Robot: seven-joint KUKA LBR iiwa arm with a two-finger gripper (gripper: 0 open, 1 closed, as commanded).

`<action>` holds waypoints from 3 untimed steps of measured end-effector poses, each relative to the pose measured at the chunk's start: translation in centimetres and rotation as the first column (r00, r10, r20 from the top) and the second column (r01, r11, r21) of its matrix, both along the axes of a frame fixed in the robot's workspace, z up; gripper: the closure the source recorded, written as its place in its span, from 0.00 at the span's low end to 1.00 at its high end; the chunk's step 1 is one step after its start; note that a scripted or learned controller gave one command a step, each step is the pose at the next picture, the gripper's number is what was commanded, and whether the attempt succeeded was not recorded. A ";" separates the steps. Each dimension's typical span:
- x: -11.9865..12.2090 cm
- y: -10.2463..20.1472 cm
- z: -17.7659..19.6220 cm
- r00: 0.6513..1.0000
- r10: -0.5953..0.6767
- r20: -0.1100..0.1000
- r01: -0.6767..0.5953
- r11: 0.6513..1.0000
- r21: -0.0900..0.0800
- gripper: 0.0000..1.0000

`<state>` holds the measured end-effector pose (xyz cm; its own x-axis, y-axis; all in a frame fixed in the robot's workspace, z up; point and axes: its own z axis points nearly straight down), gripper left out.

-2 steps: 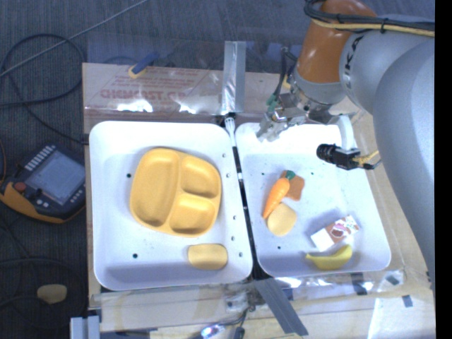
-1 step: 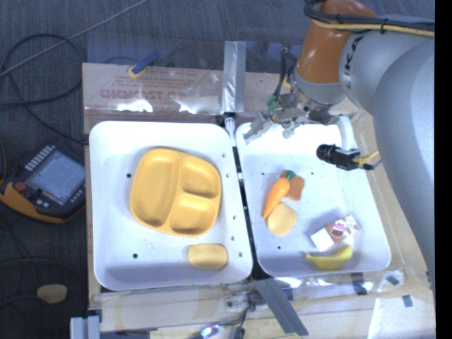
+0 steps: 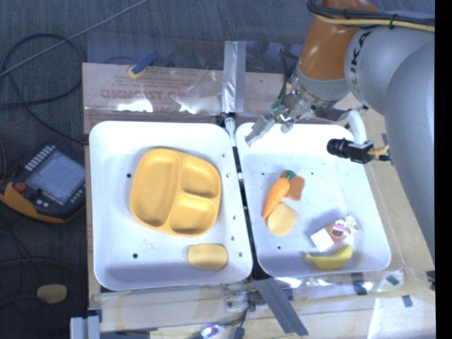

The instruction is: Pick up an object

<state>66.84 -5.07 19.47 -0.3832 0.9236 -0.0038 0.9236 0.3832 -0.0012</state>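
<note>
divided tray (image 3: 176, 191) in left bin (image 3: 106, 210); carrot (image 3: 275, 195), banana (image 3: 330, 258) in right bin (image 3: 371, 217).

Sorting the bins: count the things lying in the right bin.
4, maybe more hidden: carrot, yellow piece beside it, red-and-white packet, and banana near the front wall.

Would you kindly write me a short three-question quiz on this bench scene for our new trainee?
1. True or false: the yellow tray lies in the left bin.
2. Which item lies nearest the right bin's front edge? A carrot B banana C tray
3. Fill in: the tool hovers over the right bin's ____ left corner.

Key: 1 true; 2 B; 3 far.
</note>
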 end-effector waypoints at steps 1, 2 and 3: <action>-4.0 -5.9 -10.5 1.000 -0.006 0.005 0.006 1.000 0.002 0.00; -3.4 -3.9 -1.0 0.998 0.070 0.002 -0.070 0.998 0.006 0.00; -4.1 -5.2 -10.3 0.987 0.161 0.002 -0.161 0.987 0.003 0.00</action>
